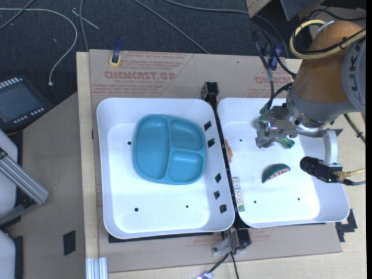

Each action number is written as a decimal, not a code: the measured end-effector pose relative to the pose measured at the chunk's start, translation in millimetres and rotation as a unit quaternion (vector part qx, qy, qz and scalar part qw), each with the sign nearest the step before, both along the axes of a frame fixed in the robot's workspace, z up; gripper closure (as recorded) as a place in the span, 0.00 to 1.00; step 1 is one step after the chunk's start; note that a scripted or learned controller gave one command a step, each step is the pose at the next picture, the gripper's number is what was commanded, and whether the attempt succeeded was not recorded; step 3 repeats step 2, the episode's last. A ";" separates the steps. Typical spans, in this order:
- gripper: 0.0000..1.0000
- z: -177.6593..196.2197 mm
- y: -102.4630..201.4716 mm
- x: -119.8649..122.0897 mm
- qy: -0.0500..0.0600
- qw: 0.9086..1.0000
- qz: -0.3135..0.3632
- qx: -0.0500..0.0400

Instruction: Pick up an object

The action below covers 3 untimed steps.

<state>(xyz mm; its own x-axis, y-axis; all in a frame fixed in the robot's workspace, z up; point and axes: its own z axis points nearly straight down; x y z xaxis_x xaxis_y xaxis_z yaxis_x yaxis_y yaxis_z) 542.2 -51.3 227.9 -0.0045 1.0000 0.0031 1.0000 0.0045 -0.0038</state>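
A small toy watermelon slice [275, 172], green-rimmed with a red face, lies on the floor of the right bin [250, 208]. My gripper [271, 133] hangs over the upper middle of that bin, above and slightly left of the slice, apart from it. A bit of green shows by the fingertips, too small to identify. A blue divided plate [170, 149] rests in the left bin [116, 202].
A black cylindrical fitting [317, 167] with a cable juts in just right of the slice. Black clips run along the divider [216, 156] between the bins. The bench edge carries cardboard with loose cables beyond it at the top.
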 end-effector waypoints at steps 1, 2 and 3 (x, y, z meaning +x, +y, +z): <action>1.00 -5.8 62.4 -7.4 0.000 1.000 0.001 0.000; 1.00 5.5 114.9 -19.6 -0.002 1.000 0.001 0.000; 1.00 5.5 114.9 -19.6 -0.002 1.000 0.001 0.000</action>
